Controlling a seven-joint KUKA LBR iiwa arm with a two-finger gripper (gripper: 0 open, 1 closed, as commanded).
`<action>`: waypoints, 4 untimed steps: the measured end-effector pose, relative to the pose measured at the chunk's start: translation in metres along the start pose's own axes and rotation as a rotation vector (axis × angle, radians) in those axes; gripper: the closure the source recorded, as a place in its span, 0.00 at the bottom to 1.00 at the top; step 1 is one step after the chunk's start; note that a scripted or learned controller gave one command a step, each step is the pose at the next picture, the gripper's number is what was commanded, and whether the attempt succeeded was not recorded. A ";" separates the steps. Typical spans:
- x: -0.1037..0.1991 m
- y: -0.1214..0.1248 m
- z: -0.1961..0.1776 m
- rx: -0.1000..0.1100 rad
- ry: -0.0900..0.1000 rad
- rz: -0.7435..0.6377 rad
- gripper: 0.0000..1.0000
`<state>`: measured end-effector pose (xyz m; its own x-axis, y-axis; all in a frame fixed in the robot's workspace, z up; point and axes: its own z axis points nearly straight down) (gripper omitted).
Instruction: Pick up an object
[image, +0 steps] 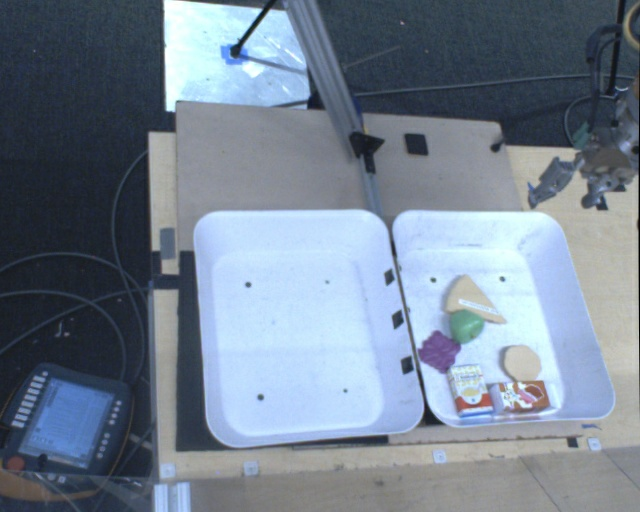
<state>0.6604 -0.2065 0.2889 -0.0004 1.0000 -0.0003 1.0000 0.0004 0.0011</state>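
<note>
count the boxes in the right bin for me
2, both by the right bin's near edge: one small carton standing beside the purple piece, and one red box lying flat to its right, below the round tan piece. Nothing looks hidden.

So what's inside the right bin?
In the right bin: cheese wedge, green ball, purple piece, round cookie, two small cartons. Nothing looks covered.

left bin (300, 420) | teach pendant (65, 418) on floor | metal pole (330, 75)

One camera looks down (slanted) on both bins (300, 240).
</note>
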 end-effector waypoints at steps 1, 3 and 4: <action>0.001 -0.035 0.132 0.007 0.002 0.001 0.00; 0.077 0.032 0.199 0.002 -0.003 0.001 0.00; 0.065 -0.083 0.198 0.001 0.000 0.003 0.00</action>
<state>0.5771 -0.1420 0.0905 0.0021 1.0000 -0.0007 1.0000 -0.0021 0.0001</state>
